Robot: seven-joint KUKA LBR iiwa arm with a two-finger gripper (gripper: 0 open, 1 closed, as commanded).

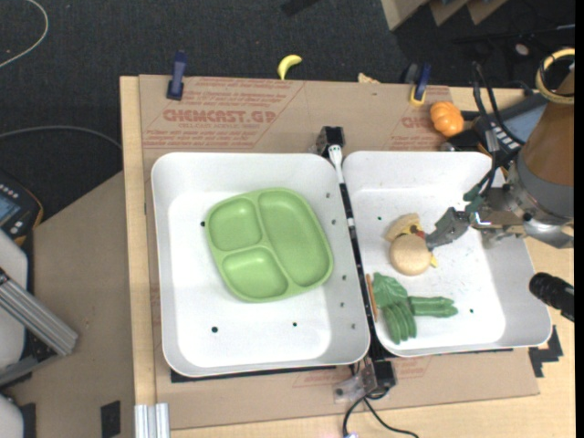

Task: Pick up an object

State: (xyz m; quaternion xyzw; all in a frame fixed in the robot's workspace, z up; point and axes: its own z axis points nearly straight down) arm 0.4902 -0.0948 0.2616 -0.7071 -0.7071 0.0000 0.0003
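My gripper (443, 230) hovers just right of the round tan bread roll (411, 257) in the right white plastic bin (516, 322); I cannot tell its opening.

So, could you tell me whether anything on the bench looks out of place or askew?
Yes: an orange fruit and a small banana lie on the bench outside the bins. In the left bin, the green divided plate sits askew to the walls.

A brown cardboard sheet (228, 117) covers the bench, dark carpet floor (137, 16) behind it under even light
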